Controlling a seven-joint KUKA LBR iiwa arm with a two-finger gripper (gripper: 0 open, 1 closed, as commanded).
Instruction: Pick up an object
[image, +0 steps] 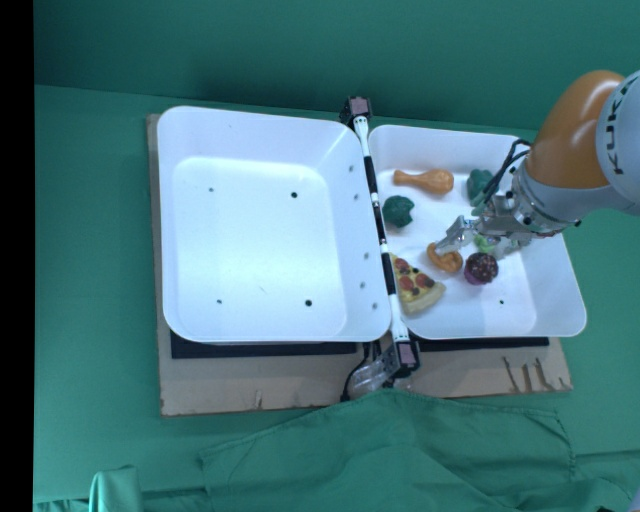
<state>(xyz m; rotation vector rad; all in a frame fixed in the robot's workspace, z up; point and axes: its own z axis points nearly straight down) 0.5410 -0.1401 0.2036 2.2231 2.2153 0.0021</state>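
Green cloth: crumpled along the near edge of the worktop, which is covered in green.
Cardboard sheet: flat brown sheet under both bins, its near strip showing in front of them.
Left white plastic bin: shallow, rounded corners, on the left half of the cardboard; a few small dark dots on its floor.
Right white plastic bin: touching the left one along a shared edge fitted with a black and white bar.
Pizza slice toy: triangular, yellow with red dots, in the near left corner of the right bin, close to the shared edge.
Dark red round toy fruit: mid bin, just right of the orange piece.
Small orange curved toy: just beside the dark red fruit, directly below the tool.
Tool: metal two-finger part on the grey arm with the orange band, low over the middle of the right bin; how far it is open cannot be told, and nothing is seen held in it.
Dark green broccoli toy: left part of the right bin, near the shared edge.
Orange drumstick-shaped toy: toward the far edge of the right bin.
Second dark green toy: far right, partly behind the arm's cable.
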